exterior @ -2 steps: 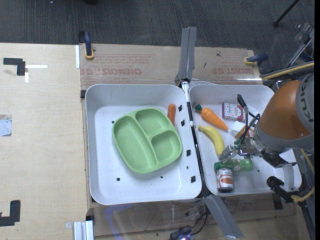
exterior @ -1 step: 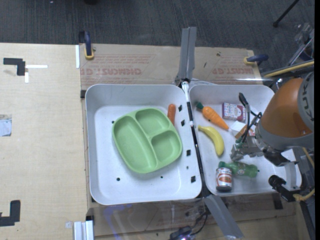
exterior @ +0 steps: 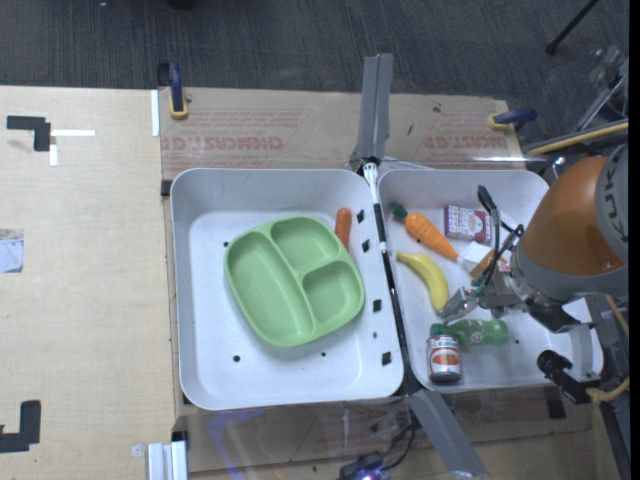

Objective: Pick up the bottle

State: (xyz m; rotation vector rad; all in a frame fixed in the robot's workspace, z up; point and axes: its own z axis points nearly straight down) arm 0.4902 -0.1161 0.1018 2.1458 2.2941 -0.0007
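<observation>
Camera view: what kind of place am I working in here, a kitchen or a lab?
Most likely a robotics lab test bench, not a kitchen: two white bins clamped on a cardboard-covered bench, toy-like food such as a banana and carrot, and carpet floor beyond.

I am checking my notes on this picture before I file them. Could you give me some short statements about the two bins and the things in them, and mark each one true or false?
1. The green divided plate lies in the left bin. True.
2. The banana lies on the green plate. False: it lies in the right bin, beside the carrot.
3. The green bottle lies on its side. True.
4. The gripper is over the left bin. False: it is in the right bin, just above the bottle.
5. The dark jar with the red label stands near the front edge of the right bin. True.
</observation>
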